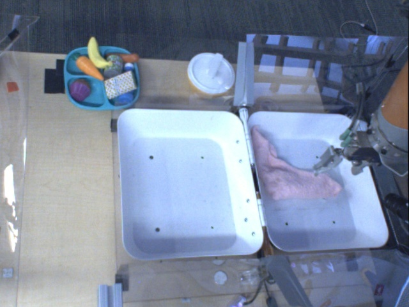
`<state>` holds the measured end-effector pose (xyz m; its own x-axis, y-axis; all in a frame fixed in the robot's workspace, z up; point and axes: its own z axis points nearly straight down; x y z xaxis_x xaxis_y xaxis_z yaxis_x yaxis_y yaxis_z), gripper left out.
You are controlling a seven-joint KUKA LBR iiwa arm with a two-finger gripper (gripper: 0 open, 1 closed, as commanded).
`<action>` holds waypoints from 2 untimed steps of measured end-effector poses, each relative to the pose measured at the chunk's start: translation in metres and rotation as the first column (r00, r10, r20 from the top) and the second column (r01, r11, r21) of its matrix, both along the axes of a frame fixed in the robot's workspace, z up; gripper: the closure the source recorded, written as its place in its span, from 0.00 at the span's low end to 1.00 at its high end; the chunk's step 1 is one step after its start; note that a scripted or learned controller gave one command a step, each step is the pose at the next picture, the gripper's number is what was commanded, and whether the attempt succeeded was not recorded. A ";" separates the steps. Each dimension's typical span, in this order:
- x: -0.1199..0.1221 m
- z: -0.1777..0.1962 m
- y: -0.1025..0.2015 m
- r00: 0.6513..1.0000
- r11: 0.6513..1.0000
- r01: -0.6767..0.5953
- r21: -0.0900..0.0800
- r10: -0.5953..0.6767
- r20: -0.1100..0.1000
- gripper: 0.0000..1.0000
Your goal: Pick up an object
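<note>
One pink cloth point(291, 176) lies crumpled in the right bin point(364, 235), against its left wall and spreading toward the middle; it is the single loose thing in either bin. The gripper point(329, 160) hangs at about three o'clock from the cloth's centre, just above its right end, reaching in from the right with the grey arm point(390, 149) behind it. I cannot tell whether the fingers are apart or together, and no cloth shows between them.

There are two white bins side by side on the tabletop point(57, 190). The left bin point(185, 184) sits at nine o'clock from the cloth, its floor marked by a few small dark dots.

At eleven o'clock from the left bin stands one blue divided tray point(69, 87) bearing toy food, among it a banana point(96, 53) and a carrot point(88, 66). At twelve o'clock, one round white lidded container point(211, 73) rests between the tray and a clear-walled frame point(307, 69) behind the right bin.
</note>
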<state>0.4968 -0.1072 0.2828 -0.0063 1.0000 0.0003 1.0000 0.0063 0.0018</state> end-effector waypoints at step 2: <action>0.067 -0.187 0.013 0.993 0.993 -0.119 -0.002 0.119 0.006 0.00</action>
